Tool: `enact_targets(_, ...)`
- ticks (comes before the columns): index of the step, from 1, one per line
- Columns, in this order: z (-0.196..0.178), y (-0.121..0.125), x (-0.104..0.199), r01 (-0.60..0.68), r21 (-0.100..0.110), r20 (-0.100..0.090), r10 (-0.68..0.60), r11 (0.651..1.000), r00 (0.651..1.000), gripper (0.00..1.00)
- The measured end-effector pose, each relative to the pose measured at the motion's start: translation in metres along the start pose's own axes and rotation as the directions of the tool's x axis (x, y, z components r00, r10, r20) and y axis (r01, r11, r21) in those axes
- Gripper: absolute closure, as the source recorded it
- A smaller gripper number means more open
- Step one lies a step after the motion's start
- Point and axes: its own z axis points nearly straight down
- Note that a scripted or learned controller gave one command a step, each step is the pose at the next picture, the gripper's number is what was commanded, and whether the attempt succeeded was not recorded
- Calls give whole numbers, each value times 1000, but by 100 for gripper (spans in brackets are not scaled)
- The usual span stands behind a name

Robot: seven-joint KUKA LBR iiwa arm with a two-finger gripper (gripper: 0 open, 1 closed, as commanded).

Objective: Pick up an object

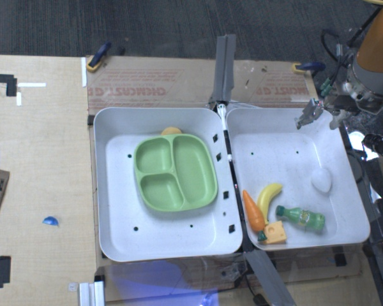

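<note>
Banana, carrot, green bottle and cheese wedge near my right bin's front edge, my hand above its far right corner — grip state I cannot tell — green plate in left bin.

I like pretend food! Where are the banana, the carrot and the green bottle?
Yellow toy banana [269, 197], camera view, the middle of its curve.
Orange toy carrot [253, 211], camera view, the middle of its orange body.
Green plastic bottle [303, 217], camera view, the middle of its lying body.
</note>
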Motion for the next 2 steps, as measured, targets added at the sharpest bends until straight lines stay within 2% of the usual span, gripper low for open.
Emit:
enact_targets(1,122,-33,53,-236,0,0,236,972,972,0)
enact_targets(2,137,-79,55,-48,2,-1,48,999,999,0)
